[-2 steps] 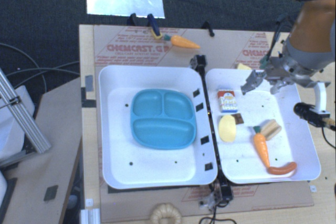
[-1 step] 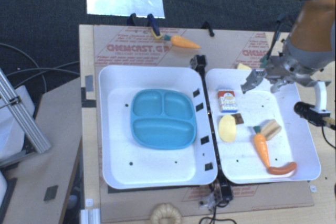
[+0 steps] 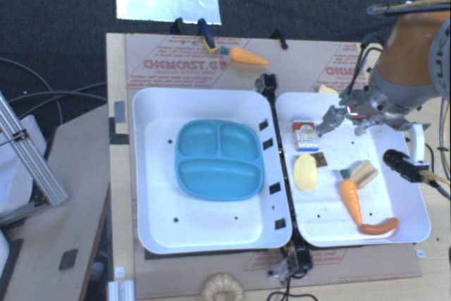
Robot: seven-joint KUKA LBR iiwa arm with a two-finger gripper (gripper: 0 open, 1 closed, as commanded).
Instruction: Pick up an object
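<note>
Board lettering: I read red "CHEMCAST" print on the brown board [image 3: 184, 64], well left of the gripper [image 3: 349, 120].
Small packet [image 3: 305, 135]: just beside its fingers, label too small for me to read.

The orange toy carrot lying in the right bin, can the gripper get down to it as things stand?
Probably yes. The orange toy carrot lies uncovered in the right white bin, with the gripper above that same bin. A tan block sits near its leafy end, which could crowd a grasp there.
</note>
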